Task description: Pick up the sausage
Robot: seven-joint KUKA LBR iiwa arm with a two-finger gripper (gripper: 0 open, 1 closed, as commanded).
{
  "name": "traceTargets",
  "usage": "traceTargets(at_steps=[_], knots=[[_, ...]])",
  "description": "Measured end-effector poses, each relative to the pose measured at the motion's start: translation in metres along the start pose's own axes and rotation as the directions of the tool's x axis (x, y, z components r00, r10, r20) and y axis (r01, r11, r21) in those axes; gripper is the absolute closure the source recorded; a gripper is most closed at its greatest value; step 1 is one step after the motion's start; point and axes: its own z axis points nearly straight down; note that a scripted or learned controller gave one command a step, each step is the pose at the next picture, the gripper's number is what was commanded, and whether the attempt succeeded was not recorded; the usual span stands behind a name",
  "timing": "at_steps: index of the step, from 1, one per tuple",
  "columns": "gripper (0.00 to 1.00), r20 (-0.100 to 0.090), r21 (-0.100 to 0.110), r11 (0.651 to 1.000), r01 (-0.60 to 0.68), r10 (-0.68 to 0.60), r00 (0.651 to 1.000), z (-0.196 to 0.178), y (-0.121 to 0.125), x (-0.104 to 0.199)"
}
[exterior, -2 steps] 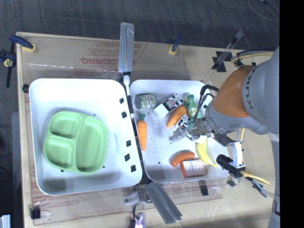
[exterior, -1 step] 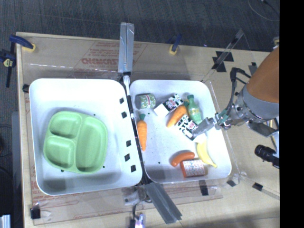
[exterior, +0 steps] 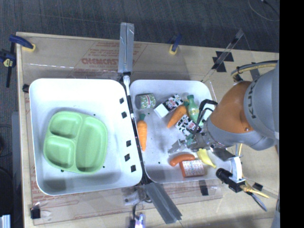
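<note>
The sausage (exterior: 182, 159), a short reddish-orange link, lies near the front of the right bin (exterior: 156, 172), just left of a red and white packet (exterior: 193, 168). My gripper (exterior: 182, 145) reaches in from the right and hangs low just behind the sausage, its metal tip a short way above it. Nothing is visibly held. The arm's orange band (exterior: 231, 112) and grey wrist cover the bin's right side.
The right bin also holds two carrots (exterior: 141, 134) (exterior: 176, 116), a green can (exterior: 146, 100), cow-patterned cartons (exterior: 170, 103), a green bottle (exterior: 193, 109) and a banana (exterior: 205, 156). In the left bin (exterior: 38, 94) rests a green divided plate (exterior: 76, 140).
</note>
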Motion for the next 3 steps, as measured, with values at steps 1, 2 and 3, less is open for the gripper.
traceTargets(at_steps=[1, 2, 3], knots=[[0.00, -0.001, 0.000, 0.998, 0.063, -0.063, 0.998, 0.018, 0.001, 0.001], [0.00, -0.002, 0.001, 0.984, 0.176, -0.176, 0.984, 0.018, 0.017, 0.032], [0.00, 0.003, -0.003, 0.981, 0.192, -0.192, 0.981, -0.093, 0.036, 0.013]])
